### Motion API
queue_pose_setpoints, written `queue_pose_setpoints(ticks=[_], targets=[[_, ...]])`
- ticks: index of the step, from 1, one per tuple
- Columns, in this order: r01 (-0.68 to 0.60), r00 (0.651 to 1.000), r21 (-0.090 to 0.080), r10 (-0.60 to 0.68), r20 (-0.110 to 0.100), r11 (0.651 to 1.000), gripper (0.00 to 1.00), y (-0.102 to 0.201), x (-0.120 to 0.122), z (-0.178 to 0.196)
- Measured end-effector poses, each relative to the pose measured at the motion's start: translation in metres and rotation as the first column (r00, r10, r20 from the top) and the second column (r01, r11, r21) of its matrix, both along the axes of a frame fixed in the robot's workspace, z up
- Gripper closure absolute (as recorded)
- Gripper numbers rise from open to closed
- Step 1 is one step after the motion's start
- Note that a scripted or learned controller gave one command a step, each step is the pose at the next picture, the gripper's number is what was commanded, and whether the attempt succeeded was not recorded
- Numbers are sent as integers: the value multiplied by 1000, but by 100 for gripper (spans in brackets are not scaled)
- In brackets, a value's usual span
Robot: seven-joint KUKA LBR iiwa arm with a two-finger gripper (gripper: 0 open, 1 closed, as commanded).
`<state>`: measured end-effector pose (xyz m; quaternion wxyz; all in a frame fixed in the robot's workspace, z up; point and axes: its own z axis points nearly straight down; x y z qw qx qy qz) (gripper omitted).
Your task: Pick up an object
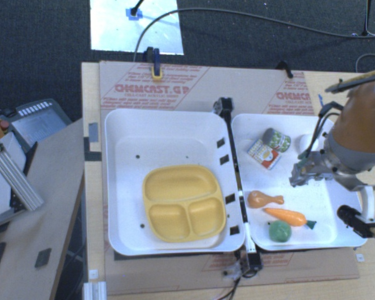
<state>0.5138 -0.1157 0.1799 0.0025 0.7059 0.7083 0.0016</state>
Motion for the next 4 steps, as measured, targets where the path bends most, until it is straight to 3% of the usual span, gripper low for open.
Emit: queue_pose_setpoints(ticks=[1,3,4], targets=[[-1,1000,0,1,1,1000,100,0,2,54],[-7,1000,2,7,-3,1000,100,89,44,39],[-7,1000,4,7,-2,1000,100,145,59,50]])
